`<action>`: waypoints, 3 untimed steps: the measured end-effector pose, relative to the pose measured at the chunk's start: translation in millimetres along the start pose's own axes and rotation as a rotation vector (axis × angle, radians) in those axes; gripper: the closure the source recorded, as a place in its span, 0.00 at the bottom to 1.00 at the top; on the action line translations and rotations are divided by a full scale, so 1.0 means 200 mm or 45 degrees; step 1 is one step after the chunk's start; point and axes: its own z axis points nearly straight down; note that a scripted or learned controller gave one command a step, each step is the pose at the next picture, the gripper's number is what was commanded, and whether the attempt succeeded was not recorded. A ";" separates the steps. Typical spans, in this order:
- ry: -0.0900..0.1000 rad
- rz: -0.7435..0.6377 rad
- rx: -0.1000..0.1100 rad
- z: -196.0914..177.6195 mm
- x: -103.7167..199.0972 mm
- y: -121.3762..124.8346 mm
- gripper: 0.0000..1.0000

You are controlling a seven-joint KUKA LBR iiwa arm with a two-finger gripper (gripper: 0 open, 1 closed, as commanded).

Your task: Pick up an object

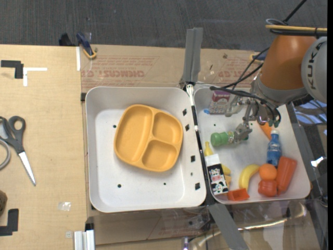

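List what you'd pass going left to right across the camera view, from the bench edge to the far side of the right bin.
scissors → yellow divided plate → milk carton → green bottle → banana → blue bottle → orange carrot-like piece

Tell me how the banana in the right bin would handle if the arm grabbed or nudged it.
The banana looks like a smooth, glossy toy, so it is probably light and stiff, and may slip between narrow fingers. Its curved shape suggests that a nudge would spin it rather than roll it. It lies close to the orange ball, so a push would likely knock that too.
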 end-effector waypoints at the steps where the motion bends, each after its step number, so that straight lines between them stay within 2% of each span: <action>1: 0.011 -0.060 0.000 0.14 -0.16 0.10 0.00; 2: -0.004 -0.123 0.001 0.13 0.05 -0.18 0.00; 3: -0.004 -0.254 0.001 0.13 0.29 -0.50 0.00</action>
